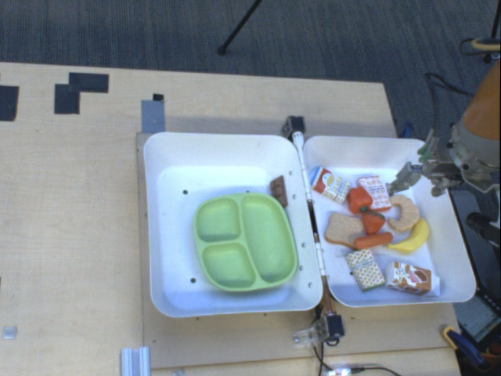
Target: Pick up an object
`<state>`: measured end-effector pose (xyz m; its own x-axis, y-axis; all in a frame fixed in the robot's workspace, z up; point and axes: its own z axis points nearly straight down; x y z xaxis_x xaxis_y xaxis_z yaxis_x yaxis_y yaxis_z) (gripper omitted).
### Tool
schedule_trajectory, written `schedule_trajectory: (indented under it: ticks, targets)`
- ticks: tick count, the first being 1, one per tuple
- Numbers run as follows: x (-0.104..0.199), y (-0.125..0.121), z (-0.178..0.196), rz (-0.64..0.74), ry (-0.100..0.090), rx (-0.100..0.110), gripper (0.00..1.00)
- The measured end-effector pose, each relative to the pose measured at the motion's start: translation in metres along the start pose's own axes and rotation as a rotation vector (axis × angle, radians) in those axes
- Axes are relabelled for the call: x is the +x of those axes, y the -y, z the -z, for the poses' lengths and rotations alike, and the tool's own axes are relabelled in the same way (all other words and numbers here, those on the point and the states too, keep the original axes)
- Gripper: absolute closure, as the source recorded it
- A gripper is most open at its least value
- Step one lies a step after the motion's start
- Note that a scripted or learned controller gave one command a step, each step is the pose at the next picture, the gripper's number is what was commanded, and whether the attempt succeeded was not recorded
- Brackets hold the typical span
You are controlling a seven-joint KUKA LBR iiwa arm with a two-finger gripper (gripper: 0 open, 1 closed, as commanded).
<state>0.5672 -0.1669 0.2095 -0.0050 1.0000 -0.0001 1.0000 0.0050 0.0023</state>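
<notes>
The right bin (454, 249) holds a pile of toy food. In it lie a red-and-white carton (330, 185), a red-and-white packet (375, 191), a red pepper (358, 200), a bread slice (342, 229), an orange carrot (373, 241), a tan bagel piece (405, 213), a banana (414, 240), a checkered box (365, 270) and a brown-and-white carton (411, 278). My gripper (421, 180) hovers over the bin's upper right part, just right of the packet. Its fingers stand open with nothing between them.
The left bin (168, 210) holds a green divided plate (245, 241) and a small brown block (278, 186) near the shared wall. The tan bench (70, 233) stretches to the left. A black pole (250, 14) crosses the floor above.
</notes>
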Motion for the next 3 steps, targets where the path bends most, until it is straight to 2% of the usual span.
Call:
schedule_trajectory:
  ticks: [1, 2, 3]
  targets:
    - [-0.037, 0.024, -0.118, 0.000, -0.001, 0.000, 0.00]
    - [-0.037, 0.023, -0.107, -0.001, 0.000, -0.003, 1.00]
    - [-0.037, 0.023, -0.107, -0.001, 0.000, -0.003, 0.00]
